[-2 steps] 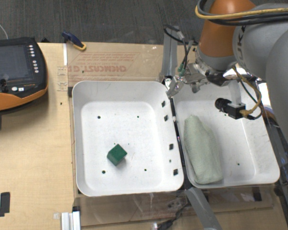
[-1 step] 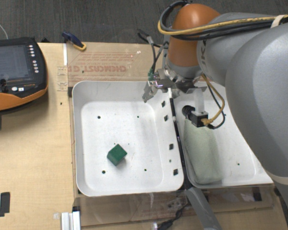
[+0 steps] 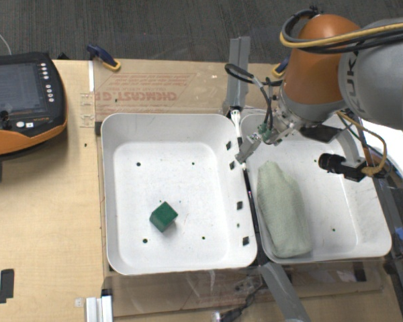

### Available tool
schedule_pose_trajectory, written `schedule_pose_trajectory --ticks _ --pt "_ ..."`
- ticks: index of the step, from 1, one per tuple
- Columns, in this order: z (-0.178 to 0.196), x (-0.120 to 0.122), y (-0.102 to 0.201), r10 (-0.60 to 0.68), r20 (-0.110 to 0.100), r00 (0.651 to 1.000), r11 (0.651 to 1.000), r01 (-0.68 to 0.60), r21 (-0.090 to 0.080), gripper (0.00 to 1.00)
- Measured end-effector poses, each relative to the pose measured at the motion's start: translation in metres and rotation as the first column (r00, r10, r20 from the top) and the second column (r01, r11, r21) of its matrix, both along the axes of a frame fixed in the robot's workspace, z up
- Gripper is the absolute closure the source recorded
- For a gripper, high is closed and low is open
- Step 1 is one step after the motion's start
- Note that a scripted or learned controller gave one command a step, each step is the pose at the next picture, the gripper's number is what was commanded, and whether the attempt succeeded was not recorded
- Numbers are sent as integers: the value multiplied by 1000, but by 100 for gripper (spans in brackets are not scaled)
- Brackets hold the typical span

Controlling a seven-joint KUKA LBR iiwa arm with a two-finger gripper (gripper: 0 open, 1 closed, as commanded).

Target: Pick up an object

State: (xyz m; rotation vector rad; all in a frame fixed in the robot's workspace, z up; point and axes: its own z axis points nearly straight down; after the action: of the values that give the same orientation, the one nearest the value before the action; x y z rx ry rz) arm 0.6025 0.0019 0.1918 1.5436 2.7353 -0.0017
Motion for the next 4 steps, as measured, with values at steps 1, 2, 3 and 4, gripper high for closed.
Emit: schedule_pose_trajectory --ticks 1,2,3,4 --pt "9 -28 54 -277 -2 961 961 277 0 0" --pt "-65 10 91 -372 2 928 928 372 7 0" --pt "-66 -63 134 -233 -3 972 972 233 -1 0" --pt "-44 -113 116 67 -2 998 998 -67 0 0"
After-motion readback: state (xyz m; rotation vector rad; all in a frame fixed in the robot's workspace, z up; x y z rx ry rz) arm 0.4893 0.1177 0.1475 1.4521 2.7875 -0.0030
